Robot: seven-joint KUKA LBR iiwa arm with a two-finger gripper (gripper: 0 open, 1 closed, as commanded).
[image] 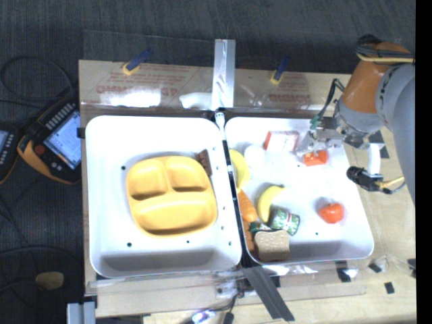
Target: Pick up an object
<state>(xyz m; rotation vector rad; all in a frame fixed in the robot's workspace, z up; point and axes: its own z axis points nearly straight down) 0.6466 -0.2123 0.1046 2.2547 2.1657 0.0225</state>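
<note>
Gripper (315, 142) low, wrist angled leftward

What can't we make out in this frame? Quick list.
- Pincer, camera view: too small and blurred against the white bin to tell whether it grips the small orange piece below it.
- Brown item in the left bin: mostly hidden behind the yellow tray.
- Carrot: lower end tucked under the can and brown block.
- Red-white packet: label too small to read.
</note>
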